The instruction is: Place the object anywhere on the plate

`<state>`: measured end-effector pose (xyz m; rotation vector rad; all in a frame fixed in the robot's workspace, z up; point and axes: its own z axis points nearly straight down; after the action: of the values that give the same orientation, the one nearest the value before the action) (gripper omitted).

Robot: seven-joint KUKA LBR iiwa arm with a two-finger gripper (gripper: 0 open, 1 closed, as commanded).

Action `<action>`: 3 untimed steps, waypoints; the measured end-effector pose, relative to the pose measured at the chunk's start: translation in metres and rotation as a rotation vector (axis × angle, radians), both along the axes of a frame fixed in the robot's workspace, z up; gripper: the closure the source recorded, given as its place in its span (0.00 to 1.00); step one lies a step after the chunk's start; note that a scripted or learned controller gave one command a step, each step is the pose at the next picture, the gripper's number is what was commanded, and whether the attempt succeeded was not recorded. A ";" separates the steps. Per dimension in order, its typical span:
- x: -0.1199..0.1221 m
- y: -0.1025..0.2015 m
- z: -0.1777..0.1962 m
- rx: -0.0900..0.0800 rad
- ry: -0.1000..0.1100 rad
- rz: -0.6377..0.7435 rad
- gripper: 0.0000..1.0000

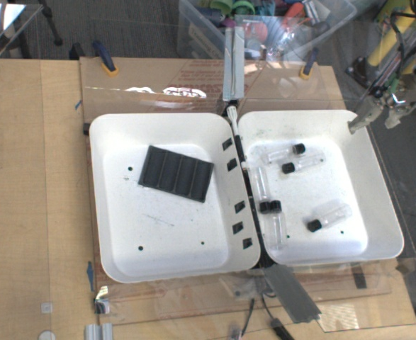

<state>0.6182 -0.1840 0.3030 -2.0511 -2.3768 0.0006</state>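
Clear plastic vials with black caps (301,163) lay loose in the right white bin (378,211), all below and left of the gripper (358,123), none in it; the dark ribbed rectangular plate (176,173) sat further left in the left white bin (108,190), nothing on it. The gripper hung over the right bin's far right corner, and I couldn't tell its state. Judged as the pre-grasp step: next move needs a descent onto one vial, probably the nearest, then a carry left across the divider.

Black ribbed plate (176,173), white bins (115,261), seemingly clear black-capped vials (293,158).
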 end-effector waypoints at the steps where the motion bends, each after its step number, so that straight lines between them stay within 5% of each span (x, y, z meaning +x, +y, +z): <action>1: -0.006 -0.026 -0.037 0.000 -0.002 0.306 0.00; 2: -0.005 -0.027 -0.026 -0.002 -0.007 0.303 1.00; 3: -0.005 -0.027 -0.026 -0.001 -0.007 0.304 0.00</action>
<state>0.6130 -0.2106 0.2767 -1.6715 -2.6648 -0.0042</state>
